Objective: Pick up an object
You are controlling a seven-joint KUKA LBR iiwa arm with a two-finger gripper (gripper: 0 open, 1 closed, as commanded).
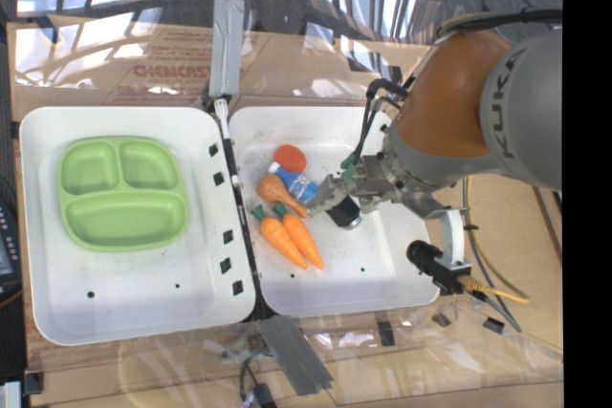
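While my gripper (337,196) hangs mid-frame, grip state unclear, two orange plastic carrots (292,239) lie lower left of it; one green sectioned plate (122,194) sits left.

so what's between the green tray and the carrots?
In the camera view: bare white floor of the left bin, then the two bins' adjoining rims, between the green tray and the carrots.

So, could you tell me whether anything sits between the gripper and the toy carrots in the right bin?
Nothing visible does. The gripper hangs just right of the toy pile, and the two carrots lie beside it on the right bin floor.
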